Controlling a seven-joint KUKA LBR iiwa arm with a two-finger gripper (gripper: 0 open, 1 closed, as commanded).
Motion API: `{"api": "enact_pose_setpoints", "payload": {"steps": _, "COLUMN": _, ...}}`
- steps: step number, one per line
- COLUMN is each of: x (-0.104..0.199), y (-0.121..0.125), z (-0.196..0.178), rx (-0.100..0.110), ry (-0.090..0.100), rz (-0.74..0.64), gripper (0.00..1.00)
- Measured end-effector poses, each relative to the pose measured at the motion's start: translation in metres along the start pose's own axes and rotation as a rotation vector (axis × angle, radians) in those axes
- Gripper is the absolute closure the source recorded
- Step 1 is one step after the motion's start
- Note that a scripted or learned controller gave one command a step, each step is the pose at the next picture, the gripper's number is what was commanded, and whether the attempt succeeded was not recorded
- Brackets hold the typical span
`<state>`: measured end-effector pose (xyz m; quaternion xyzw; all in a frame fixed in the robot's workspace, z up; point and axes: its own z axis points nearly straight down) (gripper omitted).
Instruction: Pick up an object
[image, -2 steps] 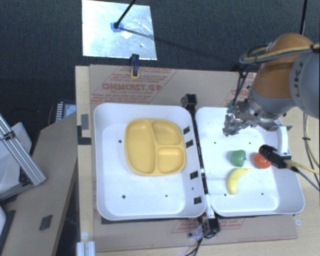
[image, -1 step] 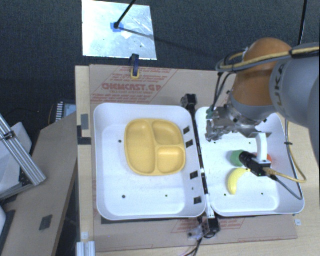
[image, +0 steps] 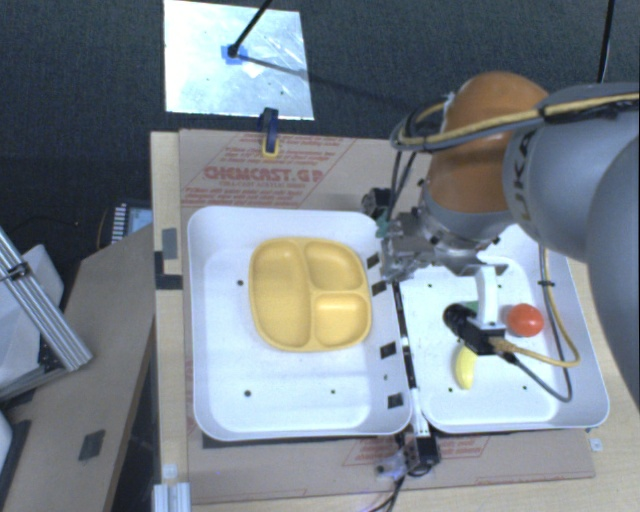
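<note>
In the right bin (image: 560, 400) a red-orange ball (image: 525, 320) lies near the middle right. A small yellow banana-shaped piece (image: 465, 369) lies in front of it, toward the bin's front left. My gripper (image: 397, 252) hangs at the right bin's far left corner, close to the divider between the bins. It is well to the left of and behind both objects. The grey arm and its orange band (image: 490, 120) cover the back of this bin. I see nothing held by the gripper.
The left bin (image: 215, 390) holds a yellow three-compartment plate (image: 308, 293) at its middle. A cardboard sheet (image: 270, 165) lies under both bins. A metal frame (image: 35, 310) stands off the bench at the far left.
</note>
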<state>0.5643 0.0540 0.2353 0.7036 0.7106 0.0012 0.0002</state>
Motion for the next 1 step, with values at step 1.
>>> {"api": "enact_pose_setpoints", "payload": {"steps": 1, "x": 0.0418, "y": -0.0076, "z": 0.0044, "rx": 0.001, "ry": 0.000, "rz": 0.001, "gripper": 1.00}}
